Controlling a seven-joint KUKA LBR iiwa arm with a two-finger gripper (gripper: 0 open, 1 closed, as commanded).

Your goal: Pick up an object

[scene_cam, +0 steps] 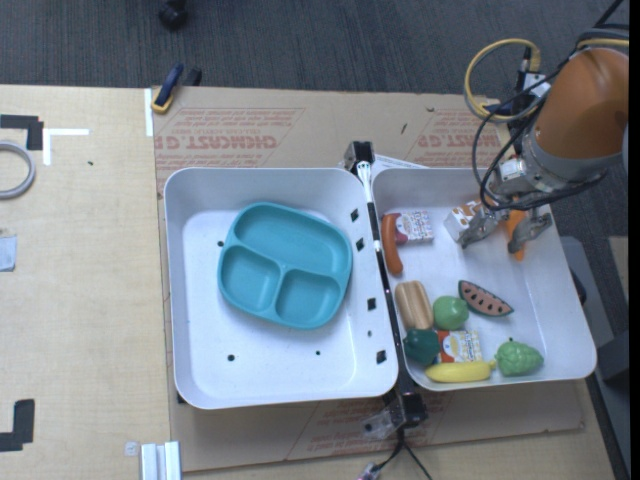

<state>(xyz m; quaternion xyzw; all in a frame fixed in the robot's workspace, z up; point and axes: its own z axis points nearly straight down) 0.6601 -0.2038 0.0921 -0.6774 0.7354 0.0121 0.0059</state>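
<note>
**My fingers down in the right bin, beside the small white carton**

My fingers (508,230) hang low over the far end of the right shallow white bin (570,298), and they look spread: one grey prong angles toward the left, the other toward the right. Between them shows an orange, carrot-like piece (515,236) pointing down, though I cannot tell for sure whether I am pinching it or whether it merely lies under me on the bin floor. Just to my left, touching or nearly touching the left prong, sits a small white carton with dark print (462,220).

Farther left along the same far end lies a white packet with a red-and-purple label (414,227), and beside it a long orange-red sausage (391,244) against the bin's left wall. Nearer the camera are a watermelon slice (486,299), a tan bread roll (413,304), a green apple (450,313), a dark green vegetable (421,347), a small red-and-white box (461,345), a yellow banana (460,372) and a light green leafy piece (519,358).

The left white bin (190,298) holds a teal plastic plate with three compartments (285,265). Both bins rest on brown cardboard (240,133) laid over the pale wooden table (75,298).
</note>
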